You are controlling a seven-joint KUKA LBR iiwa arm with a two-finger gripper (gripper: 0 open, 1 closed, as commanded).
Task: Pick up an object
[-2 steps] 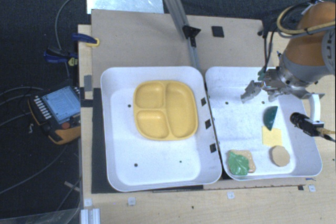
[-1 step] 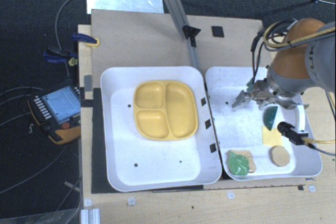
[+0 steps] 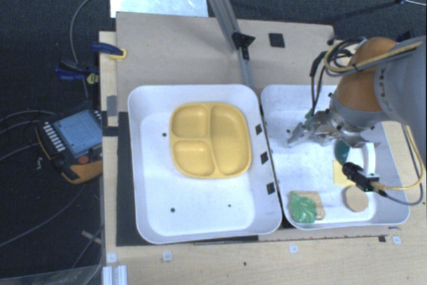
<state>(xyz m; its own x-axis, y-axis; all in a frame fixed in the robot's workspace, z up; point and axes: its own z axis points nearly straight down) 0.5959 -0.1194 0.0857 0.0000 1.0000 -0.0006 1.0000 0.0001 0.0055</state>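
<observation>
The end effector, its state impossible to tell, hovers over the right bin, where the green-topped toy looks light, soft, best pinched across its sides.

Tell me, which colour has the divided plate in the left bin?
Pale yellow; the divided plate shows clearly in the camera view.

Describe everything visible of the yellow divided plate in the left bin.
The yellow divided plastic plate is a rounded square with a raised rim and three compartments: one long section along its left side and two smaller ones on the right. Its surface looks smooth and matte, with nothing in the compartments. It lies flat and right side up, turned slightly askew, in the upper middle of the shallow white left bin. It rests on the bin floor, apart from the walls. Nothing else touches it.
</observation>
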